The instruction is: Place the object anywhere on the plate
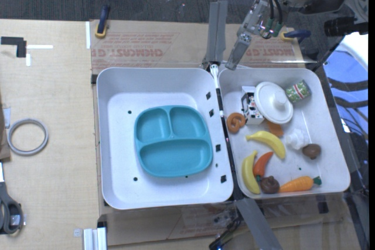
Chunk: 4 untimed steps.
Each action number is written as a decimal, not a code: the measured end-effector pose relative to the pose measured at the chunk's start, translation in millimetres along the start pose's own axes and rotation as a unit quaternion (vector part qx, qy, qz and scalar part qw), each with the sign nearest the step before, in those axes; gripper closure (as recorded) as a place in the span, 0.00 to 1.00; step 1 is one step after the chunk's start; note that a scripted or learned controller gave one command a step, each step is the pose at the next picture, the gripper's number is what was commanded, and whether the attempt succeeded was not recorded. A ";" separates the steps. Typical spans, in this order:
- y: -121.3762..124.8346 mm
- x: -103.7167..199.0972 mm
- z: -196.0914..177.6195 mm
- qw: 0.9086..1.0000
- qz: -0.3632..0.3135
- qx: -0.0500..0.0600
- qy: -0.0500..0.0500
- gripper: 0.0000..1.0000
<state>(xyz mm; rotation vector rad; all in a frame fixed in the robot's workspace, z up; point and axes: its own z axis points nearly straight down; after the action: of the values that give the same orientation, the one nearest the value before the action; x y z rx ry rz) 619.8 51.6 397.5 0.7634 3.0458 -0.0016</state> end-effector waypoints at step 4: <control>-27.2 -59.7 63.4 0.839 -0.543 -0.001 -0.001 1.00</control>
<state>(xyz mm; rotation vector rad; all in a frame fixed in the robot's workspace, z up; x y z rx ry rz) 659.7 -0.7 334.3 -1.0137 2.9702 0.0010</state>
